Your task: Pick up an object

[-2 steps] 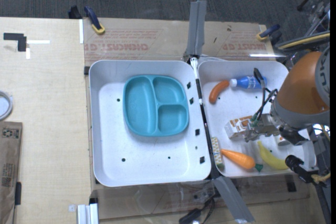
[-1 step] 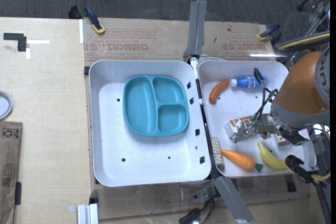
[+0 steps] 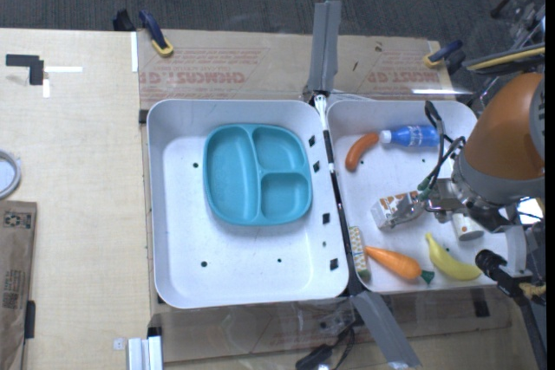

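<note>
Arm (image 3: pixel 507 139) came in from the right over the right bin (image 3: pixel 375 115), orange band sitting above the wrist, gripper (image 3: pixel 427 205) low near the middle of that bin. Gripper was right at the end of a small crumpled carton (image 3: pixel 397 210), silver-white with brown print, lying tilted on the bin floor; contact looked likely but the view was too cluttered there to confirm, and whether the jaws were open or closed could not be told. Rest of the right bin: orange sausage-shaped toy (image 3: pixel 361 149) near the top left, blue and white bottle (image 3: pixel 411 136) lying on its side just beside it toward the back wall, carrot (image 3: pixel 395 263) with a green tip along the front edge, yellow banana (image 3: pixel 450 262) just right of the carrot, and a small white cylinder (image 3: pixel 466 226) between banana and wrist. Carrot and banana were close, green tip nearly touching the banana's lower end. Left bin (image 3: pixel 169 212) held a teal divided plate (image 3: pixel 258 174), three compartments, flat and roughly centred, well apart from the bin walls. Bins sat side by side with a grey divider bar (image 3: pixel 326 48) running back from the seam. Cardboard sheet (image 3: pixel 225 65) behind the bins, held by blue and yellow clamps (image 3: pixel 154 32) at the corners. Tape roll (image 3: pixel 7 175) at the far left edge of the bench
</note>
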